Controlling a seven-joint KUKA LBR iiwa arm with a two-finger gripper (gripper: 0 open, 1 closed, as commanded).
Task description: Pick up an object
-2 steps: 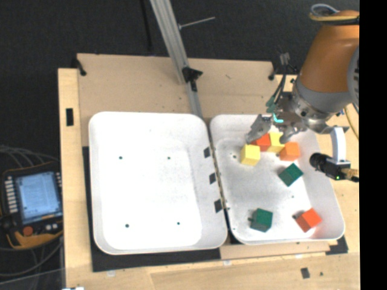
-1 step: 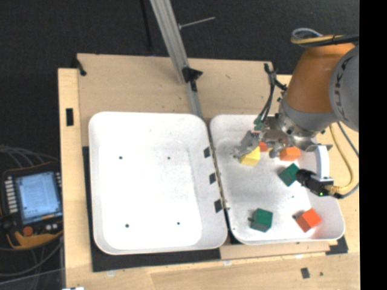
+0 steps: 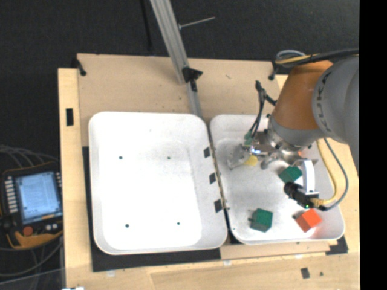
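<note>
**Arm down in the right bin, three blocks close by**

The grey arm (image 3: 329, 101) w/ its orange band comes in from the right and bends down into the right bin (image 3: 239, 128). Its end effector (image 3: 253, 154) sits low over the top-left part of that bin, not far from the wall next to the other bin. I can't tell if it is open or closed; it's too small and mixed up w/ wires.

Three blocks lie in the right bin:
- The upper green block (image 3: 290, 174) is just beside the end effector, on its right and a bit lower.
- The lower green block (image 3: 261, 220) lies near the bottom wall, about in the middle, well apart from the end effector.
- The orange block (image 3: 308, 220) is in the bottom-right corner, near the lower green block but not touching it.

The left bin (image 3: 145, 122) is white too, w/ a few tiny dark dots on its floor. Both bins sit side by side on a light wood tabletop (image 3: 121, 83).

A silver metal bar (image 3: 172, 35) runs at a slant from the top down to the gap btw the bins. Off the tabletop, far left, is a control box w/ a lit screen (image 3: 36, 195).
</note>
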